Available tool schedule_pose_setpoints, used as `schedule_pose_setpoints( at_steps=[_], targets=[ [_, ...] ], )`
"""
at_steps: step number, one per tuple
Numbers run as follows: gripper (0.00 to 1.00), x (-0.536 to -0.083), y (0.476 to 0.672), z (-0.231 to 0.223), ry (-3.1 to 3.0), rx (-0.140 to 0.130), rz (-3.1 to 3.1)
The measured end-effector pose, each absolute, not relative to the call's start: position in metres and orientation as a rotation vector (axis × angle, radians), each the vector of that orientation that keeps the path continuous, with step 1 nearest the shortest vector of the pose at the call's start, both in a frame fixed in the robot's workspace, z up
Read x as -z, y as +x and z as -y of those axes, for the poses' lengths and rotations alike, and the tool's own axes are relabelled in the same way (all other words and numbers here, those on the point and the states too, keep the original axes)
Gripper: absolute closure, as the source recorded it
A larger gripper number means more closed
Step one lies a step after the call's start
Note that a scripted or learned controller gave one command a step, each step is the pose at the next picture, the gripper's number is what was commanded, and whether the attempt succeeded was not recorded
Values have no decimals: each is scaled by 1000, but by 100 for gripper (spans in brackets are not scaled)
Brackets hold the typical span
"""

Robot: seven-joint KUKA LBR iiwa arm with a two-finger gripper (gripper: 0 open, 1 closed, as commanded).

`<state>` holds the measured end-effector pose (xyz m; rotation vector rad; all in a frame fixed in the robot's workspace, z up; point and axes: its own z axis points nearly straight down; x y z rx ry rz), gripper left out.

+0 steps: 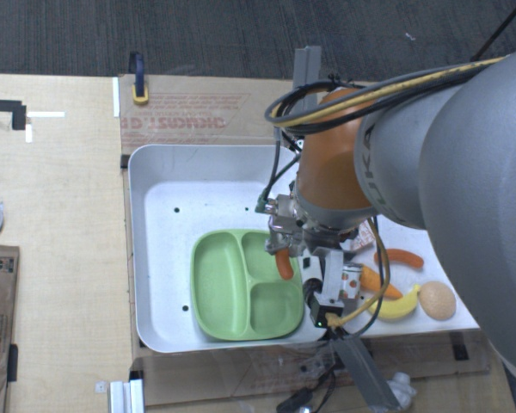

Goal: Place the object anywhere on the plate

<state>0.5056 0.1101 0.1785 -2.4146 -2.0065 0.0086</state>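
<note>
A light green divided plate [241, 295] lies in the left white bin [155, 231], toward its front right. My gripper [285, 253] hangs over the plate's upper right compartment, right at the plate's right rim. A small orange-red carrot-like piece [284, 268] sticks out below the fingertips, and the fingers look shut on its upper end. Its lower end hovers over or just touches the plate; I cannot tell which. The big grey arm with its orange band [335, 162] covers the wall between the bins.
The right bin holds a red sausage-like piece [402, 258], an orange piece [371, 279], a banana [397, 305] and a tan egg-shaped object [438, 300]. A cardboard sheet [198, 114] and a blue clamp [138, 76] lie behind the left bin.
</note>
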Motion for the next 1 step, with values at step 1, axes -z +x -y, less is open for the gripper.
schedule_pose_setpoints(
  at_steps=[1],
  targets=[
    [0,-179,506,-110,-2415,-8,2006]
  ],
)
